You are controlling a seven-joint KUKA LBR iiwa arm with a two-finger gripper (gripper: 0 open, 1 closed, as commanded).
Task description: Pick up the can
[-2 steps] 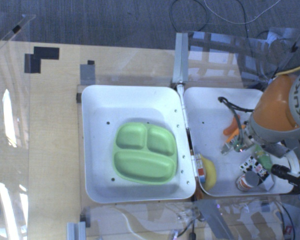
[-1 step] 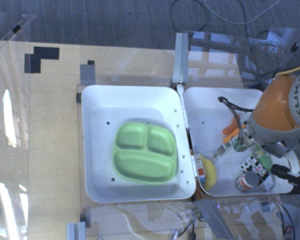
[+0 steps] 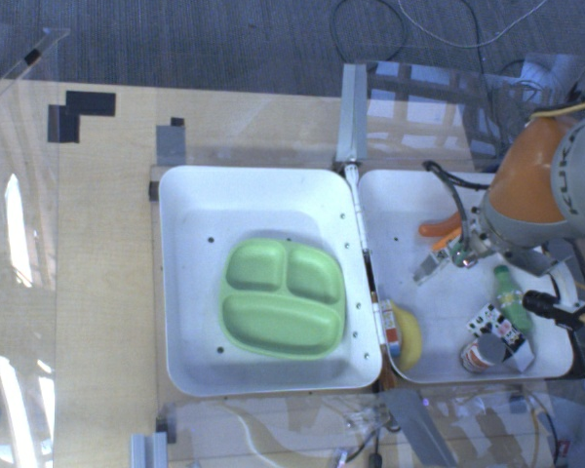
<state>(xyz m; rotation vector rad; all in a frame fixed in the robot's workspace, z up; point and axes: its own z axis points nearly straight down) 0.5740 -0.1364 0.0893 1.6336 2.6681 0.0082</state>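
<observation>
The can (image 3: 481, 355) lies near the front right corner of the right bin (image 3: 395, 198). Its reddish round end faces the camera, and a black-and-white patterned label shows behind that end. My gripper (image 3: 431, 266) hangs over the middle of the right bin, pointing down and to the left. It is up and to the left of the can, well apart from it, and nothing shows in its grasp. The grey arm with its orange band (image 3: 526, 178) reaches in from the right.
An orange carrot-like piece (image 3: 437, 229) lies just behind the gripper. A green bottle (image 3: 508, 293) stands right behind the can. A yellow banana (image 3: 406, 335) rests against the right bin's front left wall. The left bin (image 3: 190, 203) holds a green divided plate (image 3: 281, 296).
</observation>
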